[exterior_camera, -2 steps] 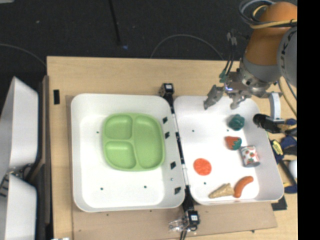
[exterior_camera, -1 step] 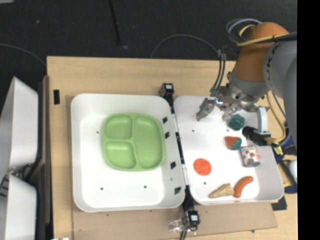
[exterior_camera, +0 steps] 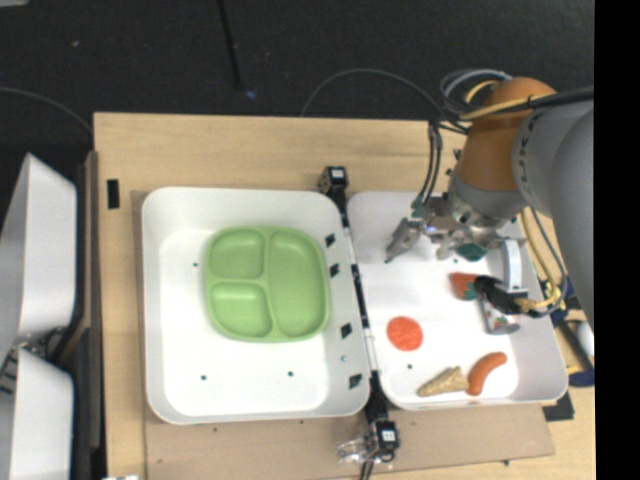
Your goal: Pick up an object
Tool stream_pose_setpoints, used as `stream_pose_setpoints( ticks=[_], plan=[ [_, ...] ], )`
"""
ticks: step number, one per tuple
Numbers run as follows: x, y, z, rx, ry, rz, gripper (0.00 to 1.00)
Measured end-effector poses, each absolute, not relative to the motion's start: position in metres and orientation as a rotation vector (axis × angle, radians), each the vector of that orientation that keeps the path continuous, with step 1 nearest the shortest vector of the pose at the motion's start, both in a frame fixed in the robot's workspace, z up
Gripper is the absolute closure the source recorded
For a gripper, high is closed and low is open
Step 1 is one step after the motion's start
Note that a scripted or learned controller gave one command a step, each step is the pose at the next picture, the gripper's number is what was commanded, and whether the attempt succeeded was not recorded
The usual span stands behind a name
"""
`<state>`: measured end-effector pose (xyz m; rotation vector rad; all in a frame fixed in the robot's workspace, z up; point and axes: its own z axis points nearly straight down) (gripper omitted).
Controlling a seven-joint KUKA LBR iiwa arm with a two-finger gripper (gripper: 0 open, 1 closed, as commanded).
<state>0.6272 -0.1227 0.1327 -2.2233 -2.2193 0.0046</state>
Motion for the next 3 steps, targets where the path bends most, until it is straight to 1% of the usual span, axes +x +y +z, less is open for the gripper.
stream_pose_setpoints(
  ticks=[1, 2, 3],
  plan=[
    [0.627, -0.124, 0.1, -2.227, -2.217, 0.004, 0.0],
    [0.629, -0.125, 0.113, -2.233, -2.216, -0.003, 1.0],
    [0.633, -0.12, 0.16, -2.222, -2.228, -0.006, 1.0]
  ],
)
